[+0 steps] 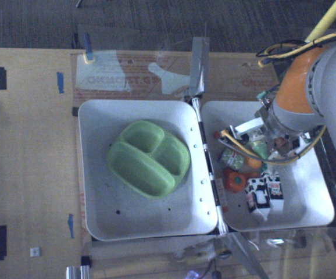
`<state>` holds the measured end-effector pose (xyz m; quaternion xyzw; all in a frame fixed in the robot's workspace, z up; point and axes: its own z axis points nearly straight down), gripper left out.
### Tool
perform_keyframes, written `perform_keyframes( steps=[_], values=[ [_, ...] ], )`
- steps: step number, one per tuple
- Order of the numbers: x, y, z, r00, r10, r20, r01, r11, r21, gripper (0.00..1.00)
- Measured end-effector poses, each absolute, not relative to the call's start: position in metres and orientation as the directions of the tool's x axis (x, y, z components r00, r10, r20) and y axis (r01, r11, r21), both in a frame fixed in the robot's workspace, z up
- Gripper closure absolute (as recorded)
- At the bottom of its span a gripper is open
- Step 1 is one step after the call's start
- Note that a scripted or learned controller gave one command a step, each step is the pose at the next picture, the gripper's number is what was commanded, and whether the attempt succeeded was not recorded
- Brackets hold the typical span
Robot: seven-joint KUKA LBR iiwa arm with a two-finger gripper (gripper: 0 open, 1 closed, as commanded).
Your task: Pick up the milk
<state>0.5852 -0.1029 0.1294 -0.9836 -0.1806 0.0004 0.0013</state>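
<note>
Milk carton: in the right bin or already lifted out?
In the bin. The milk lies on the right bin's floor beside a tomato, with the gripper above and apart from it.

Two white bins (98,214), smooth matt plastic by the look. In the left one, a green divided tray (149,157), moulded plastic with a soft sheen. At lower right, a milk carton (265,194), printed cardboard, black-and-white cow patches (slightly glossy). Beside it, a red-orange tomato-like toy (235,181), smooth plastic. Under everything, a bench (28,173) of pale wood-like board, matt, with blue tape strips (60,82). At upper right, the arm (325,92), smooth grey casing and a satin orange band. Above, dark rough carpet-like floor (156,10).
</note>
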Motion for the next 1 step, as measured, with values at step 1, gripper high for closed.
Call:
perform_keyframes(
  steps=[1],
  values=[
    [0.5283, -0.1383, 0.1108, 0.905, 0.425, 0.024, 0.425, -0.905, 0.021, 0.0]
  ],
)
